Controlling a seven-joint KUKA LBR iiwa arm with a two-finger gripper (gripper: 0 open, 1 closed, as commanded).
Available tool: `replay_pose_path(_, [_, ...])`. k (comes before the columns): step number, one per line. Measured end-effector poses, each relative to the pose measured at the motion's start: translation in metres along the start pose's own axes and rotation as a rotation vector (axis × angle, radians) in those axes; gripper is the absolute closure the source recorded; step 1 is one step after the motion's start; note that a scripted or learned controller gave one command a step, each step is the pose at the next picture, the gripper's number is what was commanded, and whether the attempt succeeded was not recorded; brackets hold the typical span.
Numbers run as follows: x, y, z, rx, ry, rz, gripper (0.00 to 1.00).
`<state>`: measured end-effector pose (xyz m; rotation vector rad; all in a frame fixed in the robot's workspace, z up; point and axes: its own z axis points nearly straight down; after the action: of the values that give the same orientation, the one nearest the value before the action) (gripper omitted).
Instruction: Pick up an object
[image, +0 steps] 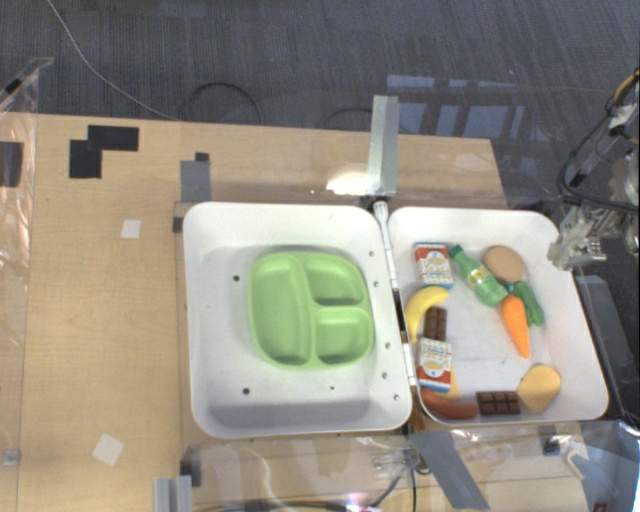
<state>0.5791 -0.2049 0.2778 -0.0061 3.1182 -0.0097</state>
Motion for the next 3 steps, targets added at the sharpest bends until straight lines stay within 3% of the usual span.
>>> replay_pose_path(1, [-0.046,0.001,0.022,-0.008,0.013,-0.245,1.00])
replay_pose_path(2, [-0.069,0.001,0.072,-0.014,0.008,-1.107,1.00])
replay_pose_path(3, [-0.090,0.000,-0.001,-0.008,0.002,-1.226,1.00])
